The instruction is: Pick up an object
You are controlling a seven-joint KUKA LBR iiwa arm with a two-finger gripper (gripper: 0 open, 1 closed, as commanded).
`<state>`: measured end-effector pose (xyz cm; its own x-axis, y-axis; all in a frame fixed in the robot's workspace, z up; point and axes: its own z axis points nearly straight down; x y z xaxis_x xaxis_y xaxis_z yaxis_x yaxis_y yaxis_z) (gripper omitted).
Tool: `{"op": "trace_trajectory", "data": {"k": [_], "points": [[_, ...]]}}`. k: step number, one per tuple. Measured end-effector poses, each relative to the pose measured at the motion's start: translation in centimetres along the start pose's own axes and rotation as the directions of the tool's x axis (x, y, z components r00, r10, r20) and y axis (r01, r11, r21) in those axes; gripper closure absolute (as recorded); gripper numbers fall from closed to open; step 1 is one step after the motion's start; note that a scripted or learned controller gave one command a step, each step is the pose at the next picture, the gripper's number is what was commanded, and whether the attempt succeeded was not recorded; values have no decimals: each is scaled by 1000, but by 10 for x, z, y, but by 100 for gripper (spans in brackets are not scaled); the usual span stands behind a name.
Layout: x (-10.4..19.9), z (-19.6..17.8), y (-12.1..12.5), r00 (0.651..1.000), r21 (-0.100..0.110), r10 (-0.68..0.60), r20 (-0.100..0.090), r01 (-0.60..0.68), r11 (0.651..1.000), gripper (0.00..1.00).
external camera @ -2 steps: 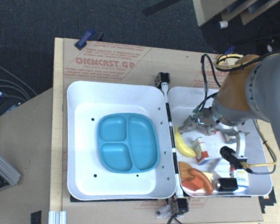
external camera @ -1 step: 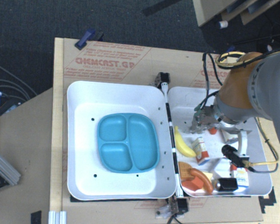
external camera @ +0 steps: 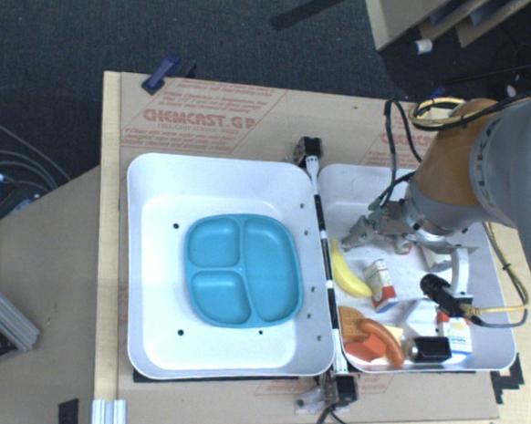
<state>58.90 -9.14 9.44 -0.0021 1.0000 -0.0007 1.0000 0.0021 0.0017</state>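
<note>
Camera view shows the end effector (external camera: 387,234) low over the far end of the right bin (external camera: 357,194), 1 of 2 white bins on the table (external camera: 209,120). Its own body and the grey arm hide its tip, so I cannot tell how far open it is, and nothing can be seen in its hold. The nearest candidate is the banana (external camera: 348,273), just beside the end effector on the side toward the left bin (external camera: 153,243), lying along the dividing wall. A small red-and-white packet (external camera: 382,282) lies just past the banana, nearer the camera than the end effector, and an orange bowl-like thing (external camera: 370,343) sits further still in that direction. To do the pick well, I judge the end effector should centre over the banana's middle, close across its narrow width, and keep clear of the wall and the packet. The blue divided plate (external camera: 241,269) lies well apart from the end effector.
</note>
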Motion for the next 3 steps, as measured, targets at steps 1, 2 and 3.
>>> {"op": "trace_trajectory", "data": {"k": [1, 2, 3], "points": [[-4, 9, -80, 1000, 0, 5, 4, -5, 1000, 0], [-2, 0, -80, 1000, 1, 4, 1, -4, 1000, 100], [26, -135, -88, 1000, 2, 1, -1, -1, 1000, 100]]}}
